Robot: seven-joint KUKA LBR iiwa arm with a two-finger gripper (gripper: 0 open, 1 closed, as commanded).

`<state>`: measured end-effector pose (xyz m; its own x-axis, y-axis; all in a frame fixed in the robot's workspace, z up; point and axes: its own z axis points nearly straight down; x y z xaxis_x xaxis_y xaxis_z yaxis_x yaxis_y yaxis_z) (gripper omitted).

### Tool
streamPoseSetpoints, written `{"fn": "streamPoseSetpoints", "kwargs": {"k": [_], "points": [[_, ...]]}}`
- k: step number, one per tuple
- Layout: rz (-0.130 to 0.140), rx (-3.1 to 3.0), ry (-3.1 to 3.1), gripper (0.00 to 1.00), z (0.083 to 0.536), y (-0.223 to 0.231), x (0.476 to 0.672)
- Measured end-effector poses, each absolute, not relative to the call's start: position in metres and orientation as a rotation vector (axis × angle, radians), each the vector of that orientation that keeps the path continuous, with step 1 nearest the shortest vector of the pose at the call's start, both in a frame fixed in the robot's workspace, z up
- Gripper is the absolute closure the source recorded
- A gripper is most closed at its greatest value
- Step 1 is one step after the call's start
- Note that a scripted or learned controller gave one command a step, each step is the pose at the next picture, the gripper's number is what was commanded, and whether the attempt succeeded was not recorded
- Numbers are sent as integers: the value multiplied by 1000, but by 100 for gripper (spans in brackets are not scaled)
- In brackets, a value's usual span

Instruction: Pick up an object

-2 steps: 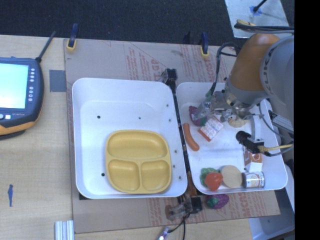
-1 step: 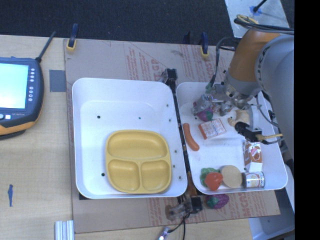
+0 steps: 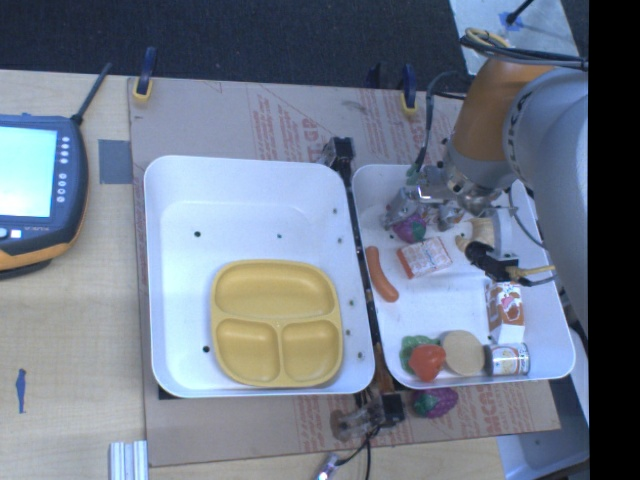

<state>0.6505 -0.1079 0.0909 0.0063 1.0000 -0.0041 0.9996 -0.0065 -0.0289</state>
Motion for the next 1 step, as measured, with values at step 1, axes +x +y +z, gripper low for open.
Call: {"fn": "streamPoseSetpoints", "kwargs": {"k": [1], "points": [[36, -2204, -2202, 100, 99, -105, 650]]}}
